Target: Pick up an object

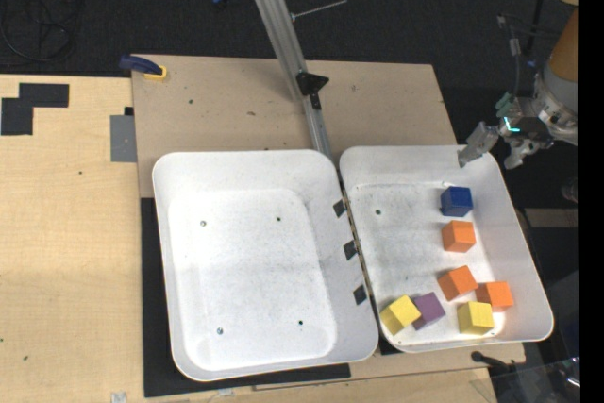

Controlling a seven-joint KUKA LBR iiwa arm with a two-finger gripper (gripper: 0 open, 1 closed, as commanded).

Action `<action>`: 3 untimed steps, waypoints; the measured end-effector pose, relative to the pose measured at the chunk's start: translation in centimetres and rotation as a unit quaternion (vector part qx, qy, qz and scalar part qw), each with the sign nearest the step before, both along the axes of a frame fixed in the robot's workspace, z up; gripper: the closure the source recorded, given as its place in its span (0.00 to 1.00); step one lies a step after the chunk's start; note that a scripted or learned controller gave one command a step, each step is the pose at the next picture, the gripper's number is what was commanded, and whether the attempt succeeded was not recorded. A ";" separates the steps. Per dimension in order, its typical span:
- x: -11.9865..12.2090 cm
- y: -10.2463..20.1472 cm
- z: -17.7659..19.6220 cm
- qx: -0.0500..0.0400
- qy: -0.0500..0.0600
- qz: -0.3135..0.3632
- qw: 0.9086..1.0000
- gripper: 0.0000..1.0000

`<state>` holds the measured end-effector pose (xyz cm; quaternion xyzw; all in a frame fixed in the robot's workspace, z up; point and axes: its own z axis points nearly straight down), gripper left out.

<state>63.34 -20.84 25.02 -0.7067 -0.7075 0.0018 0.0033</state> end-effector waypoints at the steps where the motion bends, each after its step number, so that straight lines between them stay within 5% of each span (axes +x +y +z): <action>1: 0.1 0.1 0.3 -0.001 -0.002 0.002 1.000 0.00; 3: 0.0 0.7 -12.3 -0.002 -0.004 0.001 1.000 0.00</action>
